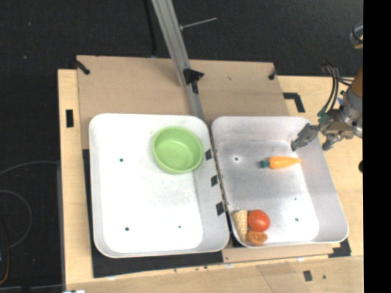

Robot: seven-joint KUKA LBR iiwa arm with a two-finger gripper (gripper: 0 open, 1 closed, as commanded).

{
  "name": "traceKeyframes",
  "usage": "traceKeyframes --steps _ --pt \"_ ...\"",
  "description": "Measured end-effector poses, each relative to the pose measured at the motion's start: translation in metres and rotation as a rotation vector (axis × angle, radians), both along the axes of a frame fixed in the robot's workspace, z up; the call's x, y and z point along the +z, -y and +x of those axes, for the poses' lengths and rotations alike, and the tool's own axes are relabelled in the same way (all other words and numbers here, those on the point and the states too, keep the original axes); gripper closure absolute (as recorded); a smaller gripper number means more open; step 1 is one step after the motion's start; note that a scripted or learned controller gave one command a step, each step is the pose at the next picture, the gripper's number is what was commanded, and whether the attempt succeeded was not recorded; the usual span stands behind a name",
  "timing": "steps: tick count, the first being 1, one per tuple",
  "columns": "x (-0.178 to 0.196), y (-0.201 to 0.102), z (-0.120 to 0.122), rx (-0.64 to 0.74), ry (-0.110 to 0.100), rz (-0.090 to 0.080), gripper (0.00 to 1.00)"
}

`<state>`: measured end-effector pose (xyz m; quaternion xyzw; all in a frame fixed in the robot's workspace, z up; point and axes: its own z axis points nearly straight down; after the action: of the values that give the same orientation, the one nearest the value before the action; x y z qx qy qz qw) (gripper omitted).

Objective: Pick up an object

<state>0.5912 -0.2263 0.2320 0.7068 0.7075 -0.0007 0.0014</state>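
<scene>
The arm (355,84) is cut off by the right edge of the view, so just its wrist and cables show above the right bin's (317,182) far right corner. The hand (317,138) is small and dark there; whether its 2 fingers stand apart or closed cannot be told. At the right bin's near left corner, a small orange-brown piece (257,238) sits partly tucked under a tomato (259,220), too small to identify. The table (73,163) runs out past the bottom edge.
</scene>
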Motion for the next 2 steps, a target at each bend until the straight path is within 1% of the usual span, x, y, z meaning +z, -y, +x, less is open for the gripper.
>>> traceKeyframes --steps 1,2 --pt "-0.061 -0.005 0.002 0.000 -0.005 0.002 0.00" --pt "-0.103 -0.002 -0.002 -0.002 -0.004 0.001 0.00"
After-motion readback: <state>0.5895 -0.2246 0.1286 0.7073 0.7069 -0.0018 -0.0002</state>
